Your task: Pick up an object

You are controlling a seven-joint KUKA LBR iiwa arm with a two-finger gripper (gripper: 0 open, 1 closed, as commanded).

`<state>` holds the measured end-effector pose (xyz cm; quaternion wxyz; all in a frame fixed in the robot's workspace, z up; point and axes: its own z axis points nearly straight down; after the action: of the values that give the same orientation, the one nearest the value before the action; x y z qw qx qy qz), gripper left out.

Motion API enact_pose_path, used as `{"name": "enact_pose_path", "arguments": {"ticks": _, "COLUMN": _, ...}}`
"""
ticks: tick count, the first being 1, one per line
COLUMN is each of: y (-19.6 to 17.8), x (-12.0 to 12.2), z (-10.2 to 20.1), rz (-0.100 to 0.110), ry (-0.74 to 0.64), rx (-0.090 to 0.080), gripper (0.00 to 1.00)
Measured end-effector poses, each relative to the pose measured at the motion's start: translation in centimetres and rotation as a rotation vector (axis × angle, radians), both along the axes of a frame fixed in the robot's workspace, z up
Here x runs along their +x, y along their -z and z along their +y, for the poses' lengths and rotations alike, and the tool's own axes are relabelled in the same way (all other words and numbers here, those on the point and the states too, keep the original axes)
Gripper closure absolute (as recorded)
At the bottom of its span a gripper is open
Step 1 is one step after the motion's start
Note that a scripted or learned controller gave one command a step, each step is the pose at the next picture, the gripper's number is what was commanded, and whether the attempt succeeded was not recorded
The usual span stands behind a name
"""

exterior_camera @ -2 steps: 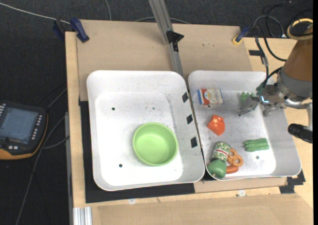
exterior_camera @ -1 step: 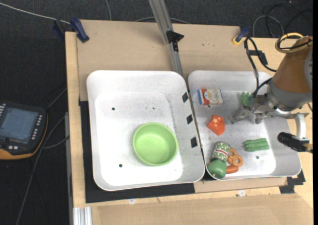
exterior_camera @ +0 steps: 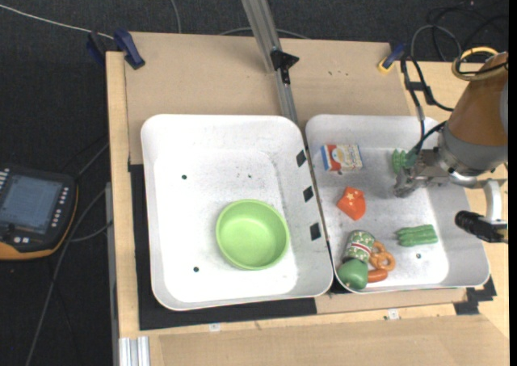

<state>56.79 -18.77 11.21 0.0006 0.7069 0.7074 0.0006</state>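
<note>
My fingers [exterior_camera: 406,184] are lowered into the right bin [exterior_camera: 452,275], close to its far right part. Whether they are wide or narrow cannot be told: the tips are dark and small in the camera view. Just beyond them, touching or nearly so, sits a small green object [exterior_camera: 401,160], bushy in outline.

Other pickable items relative to the right bin: a white, red and blue carton [exterior_camera: 341,157] at its far left; an orange-red pepper-like piece [exterior_camera: 351,204] near its centre; a green ridged piece [exterior_camera: 417,235] nearer the front right; a cluster of a patterned can, a green round item and a pretzel-like ring [exterior_camera: 365,259] at the front left corner. Open floor lies between the pepper and the ridged piece.

The left bin [exterior_camera: 161,195] holds a light green bowl [exterior_camera: 252,233] toward its front.

My arm [exterior_camera: 478,118] enters from the right, orange band above the grey wrist, angled down-left over the bin rim.
</note>
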Motion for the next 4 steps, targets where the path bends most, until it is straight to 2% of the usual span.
{"name": "enact_pose_path", "arguments": {"ticks": 2, "y": -11.0, "x": 0.6, "z": -0.1, "rz": -0.003, "ry": 0.000, "rx": -0.001, "gripper": 1.00}}
{"name": "enact_pose_path", "arguments": {"ticks": 4, "y": -10.8, "x": -1.2, "z": 10.5, "rz": 0.001, "ry": -0.004, "rx": 0.001, "gripper": 1.00}}
